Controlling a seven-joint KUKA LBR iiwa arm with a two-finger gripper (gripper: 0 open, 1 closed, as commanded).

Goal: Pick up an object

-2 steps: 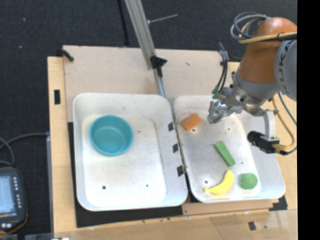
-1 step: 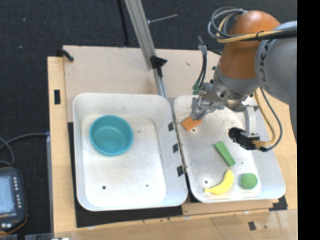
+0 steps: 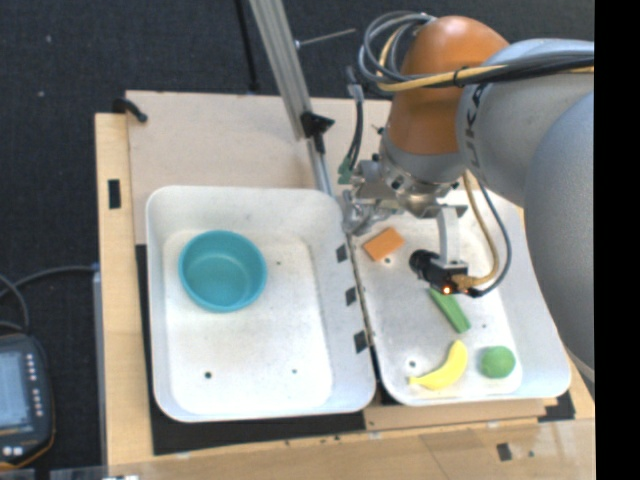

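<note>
My fingers hang at the top left of the right bin, close by its shared edge with the left bin; whether they are spread or pressed together, I cannot tell, my wrist covers them. Just below them lies the orange block, tilted, and I judge that to be my nearest target. To take it well I'd line up over its middle, turn to meet its flat sides, and come straight down, keeping off the bin wall beside it. Nothing is in my grip as far as the view shows. Further out in this bin: a green stick lying slantwise, a yellow banana near the front edge, a green ball just beside it. Over in the left bin sits a teal bowl, upright. Both bins rest on the tabletop.
</note>
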